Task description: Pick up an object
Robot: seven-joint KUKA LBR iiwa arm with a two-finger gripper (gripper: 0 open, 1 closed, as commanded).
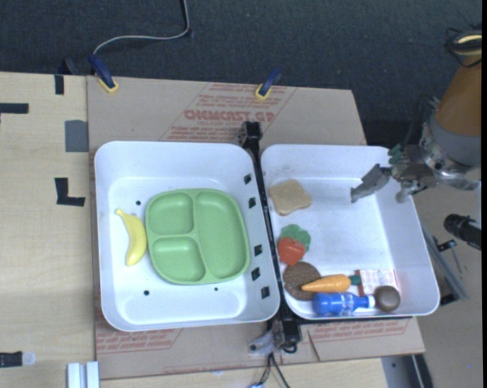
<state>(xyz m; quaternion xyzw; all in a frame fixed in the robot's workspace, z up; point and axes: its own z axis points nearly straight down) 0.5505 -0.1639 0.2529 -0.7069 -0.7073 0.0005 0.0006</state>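
Observation:
My gripper (pixel 384 190) hangs over the right side of the right bin (pixel 405 245), near its upper right corner. Its two fingers stand apart, open, with nothing between them. The bin's toys lie to the left of and below the gripper: a tan bread slice (pixel 290 196), a red tomato with a green top (pixel 292 246), a brown patty (pixel 298 275), an orange carrot (pixel 327 283), a blue bottle (pixel 341 303), a red and white carton (pixel 379 280) and a brown ball (pixel 387 299).
The left bin (pixel 114 176) holds a green divided plate (pixel 199 235) and a yellow banana (pixel 134 235). A black clamp divider (pixel 255 192) runs between the bins. Bare white floor lies under the gripper in the right bin.

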